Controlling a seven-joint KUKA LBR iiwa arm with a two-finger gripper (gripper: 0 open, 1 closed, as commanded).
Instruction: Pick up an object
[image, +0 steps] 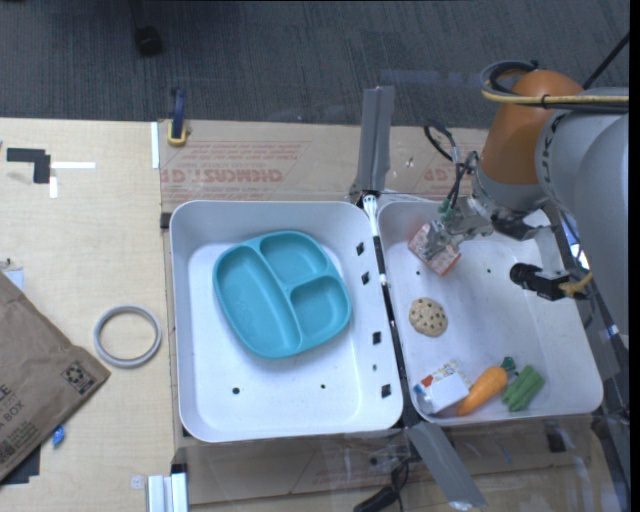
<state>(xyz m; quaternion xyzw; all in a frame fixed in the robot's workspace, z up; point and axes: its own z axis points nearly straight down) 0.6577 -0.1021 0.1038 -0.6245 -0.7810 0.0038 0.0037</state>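
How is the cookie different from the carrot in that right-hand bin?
The cookie is round, flat and tan with dark specks; the carrot is long, tapered and orange with green leaves. The cookie lies alone mid-bin; the carrot lies at the near edge beside a small white carton. Both lie in the right bin, away from the claw.

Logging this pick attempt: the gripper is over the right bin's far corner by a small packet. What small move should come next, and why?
Probably a short straight lift to test the grasp. The gripper sits right at the top of the small red and clear packet in the right bin, and the view does not show if the packet is held. The cookie lies clear of it.
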